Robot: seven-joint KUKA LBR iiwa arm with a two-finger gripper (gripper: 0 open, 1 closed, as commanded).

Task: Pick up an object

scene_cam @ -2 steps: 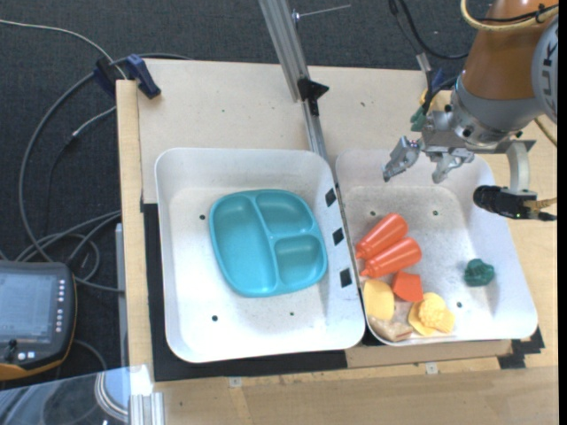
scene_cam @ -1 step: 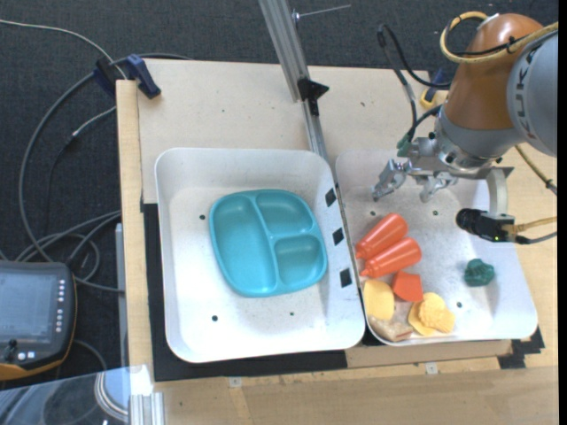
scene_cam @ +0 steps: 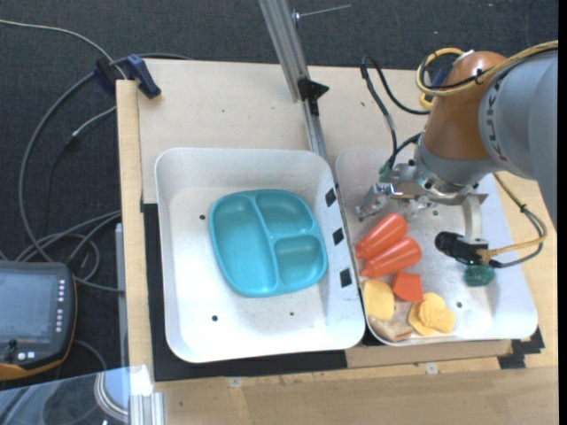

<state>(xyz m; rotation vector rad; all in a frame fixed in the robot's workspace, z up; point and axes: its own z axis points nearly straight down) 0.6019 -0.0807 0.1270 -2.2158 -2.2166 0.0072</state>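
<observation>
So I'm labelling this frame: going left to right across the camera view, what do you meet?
Monitor → teal divided plate → orange carrots → gripper → green toy.

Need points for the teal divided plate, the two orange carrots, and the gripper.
teal divided plate [scene_cam: 266,242]: camera view, on the large compartment, in the left bin.
orange carrots [scene_cam: 390,246]: camera view, where the two bodies meet, in the right bin.
gripper [scene_cam: 390,195]: camera view, on its metal tip above the carrots.
</observation>
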